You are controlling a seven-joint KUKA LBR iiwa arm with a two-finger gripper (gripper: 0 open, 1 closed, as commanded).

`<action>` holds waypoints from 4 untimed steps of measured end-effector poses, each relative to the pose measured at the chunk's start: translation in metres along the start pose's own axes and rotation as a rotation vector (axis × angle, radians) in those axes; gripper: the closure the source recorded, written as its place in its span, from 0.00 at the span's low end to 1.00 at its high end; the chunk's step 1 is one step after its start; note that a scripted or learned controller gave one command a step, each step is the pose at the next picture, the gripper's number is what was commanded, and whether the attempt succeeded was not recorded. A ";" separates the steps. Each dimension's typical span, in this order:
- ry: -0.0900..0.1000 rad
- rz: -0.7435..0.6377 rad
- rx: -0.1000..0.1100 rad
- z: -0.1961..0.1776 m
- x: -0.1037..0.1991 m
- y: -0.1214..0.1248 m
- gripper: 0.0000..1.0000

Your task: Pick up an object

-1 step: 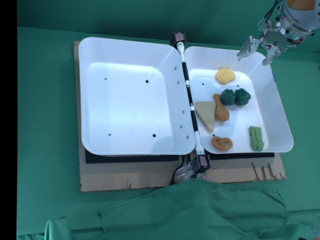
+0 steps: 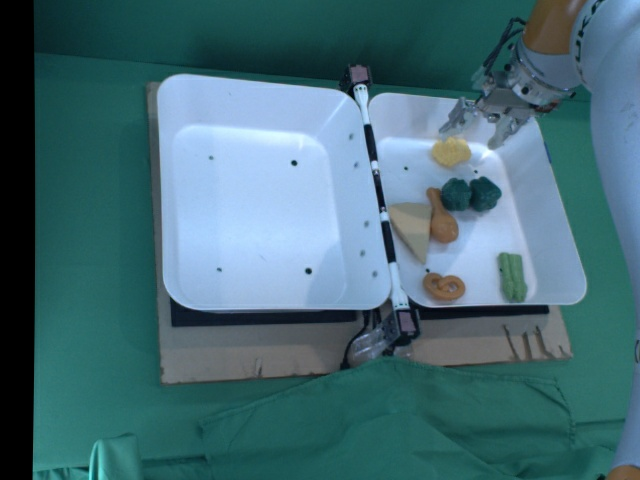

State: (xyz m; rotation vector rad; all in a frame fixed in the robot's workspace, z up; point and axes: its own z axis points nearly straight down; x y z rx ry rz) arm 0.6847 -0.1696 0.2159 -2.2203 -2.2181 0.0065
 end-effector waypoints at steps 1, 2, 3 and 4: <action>-0.004 0.001 -0.018 -0.076 -0.017 0.017 0.00; 0.001 -0.001 0.000 0.016 0.019 0.015 0.00; -0.006 0.000 -0.020 0.030 0.059 -0.035 0.00; -0.001 0.000 -0.014 0.020 0.069 -0.005 0.00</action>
